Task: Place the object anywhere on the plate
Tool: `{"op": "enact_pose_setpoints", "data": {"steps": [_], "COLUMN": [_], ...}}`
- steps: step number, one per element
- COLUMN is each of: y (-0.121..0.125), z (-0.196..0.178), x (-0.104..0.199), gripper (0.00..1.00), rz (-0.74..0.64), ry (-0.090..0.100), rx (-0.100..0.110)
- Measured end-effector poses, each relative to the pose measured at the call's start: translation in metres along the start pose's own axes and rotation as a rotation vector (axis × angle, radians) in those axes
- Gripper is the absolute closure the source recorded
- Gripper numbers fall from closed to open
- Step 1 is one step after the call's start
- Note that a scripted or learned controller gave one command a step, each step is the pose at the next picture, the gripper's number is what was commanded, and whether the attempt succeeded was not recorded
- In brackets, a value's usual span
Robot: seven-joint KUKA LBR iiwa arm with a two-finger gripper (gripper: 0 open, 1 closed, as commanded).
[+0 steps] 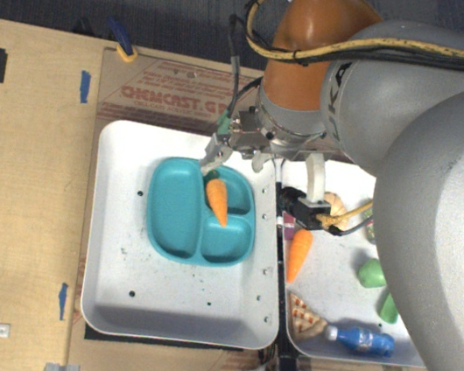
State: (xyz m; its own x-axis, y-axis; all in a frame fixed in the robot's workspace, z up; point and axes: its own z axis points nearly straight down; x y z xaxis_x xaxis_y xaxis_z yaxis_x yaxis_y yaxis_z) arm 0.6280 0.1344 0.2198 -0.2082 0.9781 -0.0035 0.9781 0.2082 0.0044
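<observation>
A teal divided plate (182,216) lies in the left white bin (110,274). An orange carrot (217,201) lies on the plate, across the ridge between its right-hand compartments, thick end pointing to the back. My gripper (213,159) hangs just behind the carrot's thick end, over the plate's back rim. From this angle the wrist hides how the gripper stands against the carrot.
The right bin (318,351) holds a second carrot (299,252) by the shared wall, a waffle piece (301,316), a blue bottle (362,339), green pieces (371,273) and a tan pastry-like item (335,209). The arm covers much of that bin.
</observation>
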Motion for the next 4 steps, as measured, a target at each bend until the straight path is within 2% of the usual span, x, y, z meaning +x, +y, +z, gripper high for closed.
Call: {"op": "enact_pose_setpoints", "data": {"steps": [4], "y": [0.0000], "z": [0.0000], "x": [0.0000], "gripper": [0.00], "rz": [0.000], "ry": [0.000], "rx": [0.000]}}
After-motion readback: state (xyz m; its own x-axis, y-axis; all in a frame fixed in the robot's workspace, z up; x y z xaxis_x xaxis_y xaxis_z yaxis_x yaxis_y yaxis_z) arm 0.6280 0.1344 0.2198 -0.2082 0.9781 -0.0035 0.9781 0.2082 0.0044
